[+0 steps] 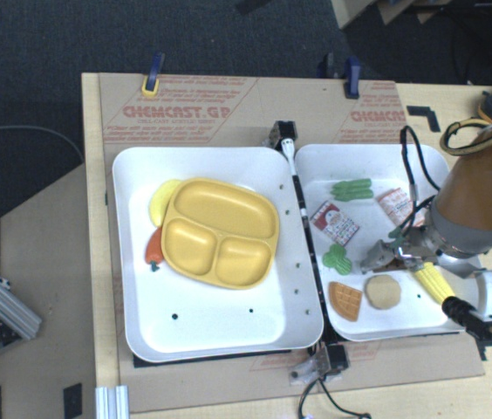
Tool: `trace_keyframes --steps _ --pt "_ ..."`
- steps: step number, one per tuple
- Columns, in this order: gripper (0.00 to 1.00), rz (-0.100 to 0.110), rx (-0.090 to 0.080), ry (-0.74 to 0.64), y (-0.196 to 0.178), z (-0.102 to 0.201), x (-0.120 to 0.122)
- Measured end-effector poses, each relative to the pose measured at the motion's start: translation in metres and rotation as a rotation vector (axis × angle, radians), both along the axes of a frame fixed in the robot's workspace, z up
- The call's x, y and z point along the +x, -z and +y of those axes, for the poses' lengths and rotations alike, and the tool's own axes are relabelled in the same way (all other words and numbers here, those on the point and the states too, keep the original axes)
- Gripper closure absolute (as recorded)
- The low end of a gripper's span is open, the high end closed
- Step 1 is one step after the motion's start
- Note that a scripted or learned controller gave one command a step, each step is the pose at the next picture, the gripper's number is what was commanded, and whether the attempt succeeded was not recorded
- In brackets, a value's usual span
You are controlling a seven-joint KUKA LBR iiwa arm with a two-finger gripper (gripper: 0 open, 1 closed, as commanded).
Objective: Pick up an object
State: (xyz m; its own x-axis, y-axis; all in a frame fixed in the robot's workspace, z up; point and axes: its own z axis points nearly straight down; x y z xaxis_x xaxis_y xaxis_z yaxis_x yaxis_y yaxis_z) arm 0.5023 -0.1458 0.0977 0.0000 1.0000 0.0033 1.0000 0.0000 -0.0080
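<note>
My gripper hangs low in the right bin, just above a round tan bun and left of a yellow corn cob. Nothing visibly rests in it. Close by lie a small green toy, an orange waffle piece, a red-and-white packet, a second packet and a green pea pod. The arm covers the bin's right side.
The left bin holds a yellow divided plate, with a yellow piece and a red-orange toy vegetable tucked at its left edge. A black cable loops over the right bin. Clamps stand at the board's far edge.
</note>
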Motion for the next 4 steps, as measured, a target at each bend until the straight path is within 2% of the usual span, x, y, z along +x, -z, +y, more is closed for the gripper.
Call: trace_keyframes --steps 1,2,4 --pt "0.0 -0.004 -0.001 0.0 0.014 0.001 0.0" --pt "1.0 -0.007 -0.003 0.002 0.003 0.0 0.0" --pt "1.0 -0.015 -0.006 -0.002 -0.114 0.006 0.015"
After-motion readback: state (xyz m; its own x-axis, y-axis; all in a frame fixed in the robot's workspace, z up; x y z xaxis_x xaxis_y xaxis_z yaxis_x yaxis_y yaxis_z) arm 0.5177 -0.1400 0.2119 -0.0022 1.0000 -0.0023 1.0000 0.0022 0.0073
